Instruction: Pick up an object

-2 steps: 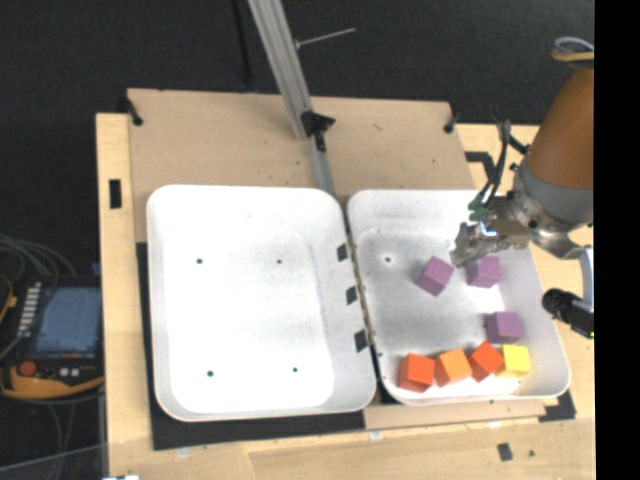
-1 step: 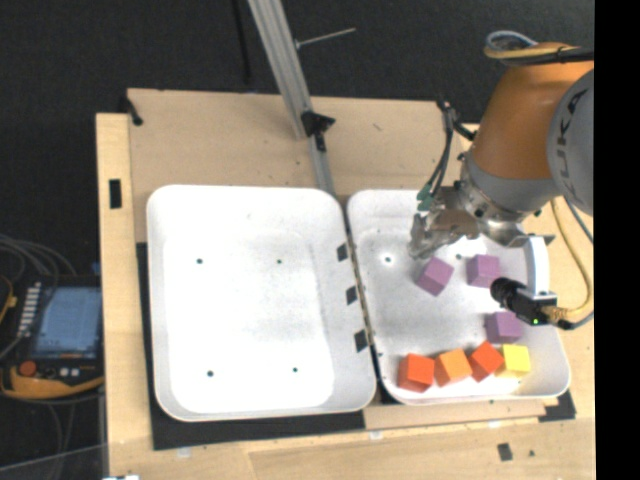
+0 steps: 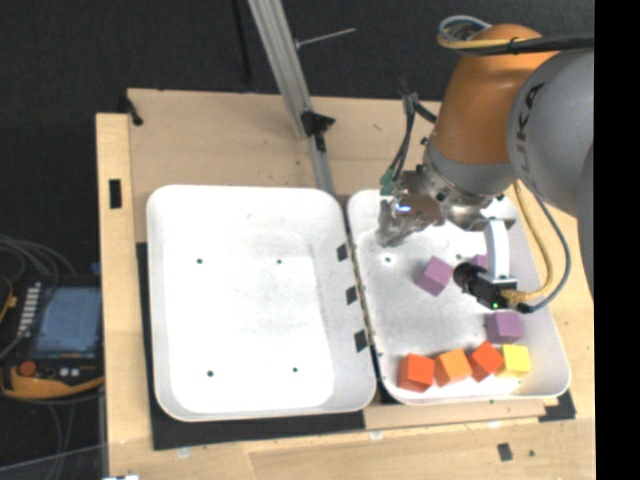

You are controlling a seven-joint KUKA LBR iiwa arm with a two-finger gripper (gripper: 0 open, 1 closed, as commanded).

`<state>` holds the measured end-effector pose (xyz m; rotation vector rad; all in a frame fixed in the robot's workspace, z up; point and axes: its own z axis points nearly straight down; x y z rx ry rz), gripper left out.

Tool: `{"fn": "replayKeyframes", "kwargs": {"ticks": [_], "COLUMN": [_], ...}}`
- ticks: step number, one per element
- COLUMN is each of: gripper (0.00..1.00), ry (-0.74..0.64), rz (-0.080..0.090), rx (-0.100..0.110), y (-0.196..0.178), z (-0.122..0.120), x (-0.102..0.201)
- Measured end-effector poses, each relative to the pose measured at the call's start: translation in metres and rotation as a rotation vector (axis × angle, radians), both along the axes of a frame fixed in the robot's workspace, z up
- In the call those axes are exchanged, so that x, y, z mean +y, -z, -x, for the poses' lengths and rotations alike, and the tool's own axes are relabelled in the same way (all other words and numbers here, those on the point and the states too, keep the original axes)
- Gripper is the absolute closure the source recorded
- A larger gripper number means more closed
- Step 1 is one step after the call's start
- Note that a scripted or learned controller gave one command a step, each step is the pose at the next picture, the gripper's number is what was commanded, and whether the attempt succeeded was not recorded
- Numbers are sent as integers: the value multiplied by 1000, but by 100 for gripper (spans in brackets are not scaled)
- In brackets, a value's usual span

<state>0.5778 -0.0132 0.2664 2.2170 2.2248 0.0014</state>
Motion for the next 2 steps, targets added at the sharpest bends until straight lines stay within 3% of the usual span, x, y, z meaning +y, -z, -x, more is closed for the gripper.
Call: {"fn": "replayKeyframes", "kwargs": {"ticks": [2], "gripper": [100], "ry": [-3], "rz": [0], "rx": [-2], "y": [19], "z": [-25], "x": [103]}}
